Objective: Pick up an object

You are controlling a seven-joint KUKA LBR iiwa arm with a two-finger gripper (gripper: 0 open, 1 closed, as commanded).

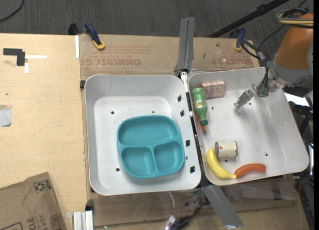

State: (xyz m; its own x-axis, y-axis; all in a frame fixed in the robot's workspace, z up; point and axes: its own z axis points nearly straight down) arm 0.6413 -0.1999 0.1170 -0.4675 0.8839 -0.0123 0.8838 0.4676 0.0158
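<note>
Hand (pixel 243 99) over right bin (pixel 294 144) — grip state unclear, yellow banana (pixel 217 166) curved beside orange carrot (pixel 250 169), green bottle (pixel 200 104).

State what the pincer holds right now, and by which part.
Nothing. The pincer hangs over bare floor in the right bin, with no object between its fingers, apart from the pink box.

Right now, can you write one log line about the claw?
claw: over right white bin, holding nothing | nearest: small pink carton | teal divided plate: left bin
</note>
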